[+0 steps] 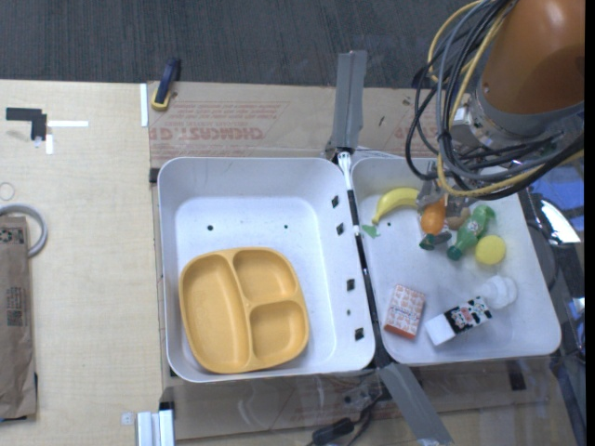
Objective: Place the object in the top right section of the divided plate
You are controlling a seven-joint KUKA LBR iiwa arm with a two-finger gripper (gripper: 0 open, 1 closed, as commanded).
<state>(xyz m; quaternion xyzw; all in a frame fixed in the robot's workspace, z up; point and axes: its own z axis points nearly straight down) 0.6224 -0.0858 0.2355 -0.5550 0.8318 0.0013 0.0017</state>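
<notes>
While the grey arm with its orange dome (539,40) and looped cables hangs over the right bin (535,333), the pincer (441,204) sits low above a small round orange object (433,219), just touching or nearly touching its top; how far the pincer is parted cannot be told from this slant, nor whether it truly has hold of the orange piece. That orange object lies in the right bin, just right of a curved yellow banana (395,202) and just left of a green bottle-shaped toy (470,229). A smooth yellow lemon-like ball (490,249) rests beside the green toy. Nearer the camera than the orange object lie one small red-and-white patterned box (404,309) and one white bottle with black blotches (468,315), tipped on its side. Two shallow white bins stand side by side on the pale wooden surface (74,249). Left of the orange object, in the left bin (242,193), sits one matte yellow divided plate (244,309) with three rounded sections: one long and two smaller.
</notes>
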